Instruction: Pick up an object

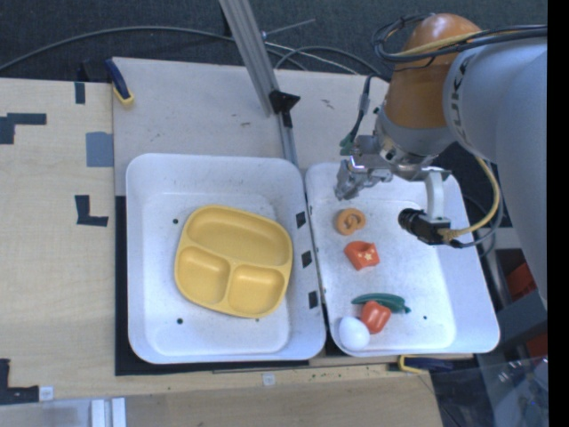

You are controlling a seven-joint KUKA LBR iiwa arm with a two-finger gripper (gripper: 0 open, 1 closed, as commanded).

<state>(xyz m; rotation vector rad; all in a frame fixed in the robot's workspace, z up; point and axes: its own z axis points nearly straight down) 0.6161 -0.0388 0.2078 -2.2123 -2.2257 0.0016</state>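
Hand (348, 183) hovers low over the right shallow white bin (462, 323); whether it is spread I cannot tell. Nothing looks lifted: just below lies the small brown ring-shaped pastry (349, 221), then the orange-red chunk (363, 255).

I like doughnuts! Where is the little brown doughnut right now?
The doughnut lies in the right bin, near its far left corner. It is just below the gripper and just above the orange-red block.
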